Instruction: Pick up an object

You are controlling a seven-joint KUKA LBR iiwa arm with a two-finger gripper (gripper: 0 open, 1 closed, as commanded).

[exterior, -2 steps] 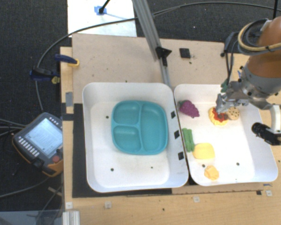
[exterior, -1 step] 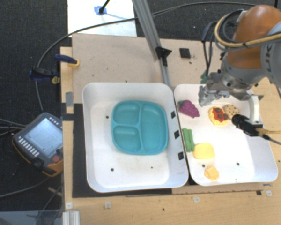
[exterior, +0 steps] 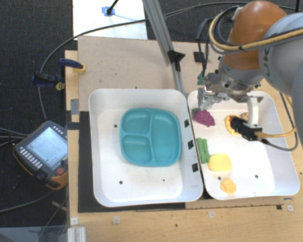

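My gripper (exterior: 206,103) hangs low over the far left corner of the right bin (exterior: 272,178). Just below its tip lies a purple bunch of grapes (exterior: 205,118), on the bin floor, close to the tip; I cannot tell whether they touch. Nearer the front along the bin's left wall lies a green piece (exterior: 202,149), with a yellow block (exterior: 219,162) beside it and a small orange piece (exterior: 228,186) in front. A yellow-orange piece (exterior: 231,124) lies in the middle of the bin, partly hidden by the robot's own parts.
The left bin (exterior: 103,155) holds a teal divided plate (exterior: 150,137). A grey pole (exterior: 161,32) slants down to the far edge between the bins. A teach pendant (exterior: 43,149) lies off the bench at the left.
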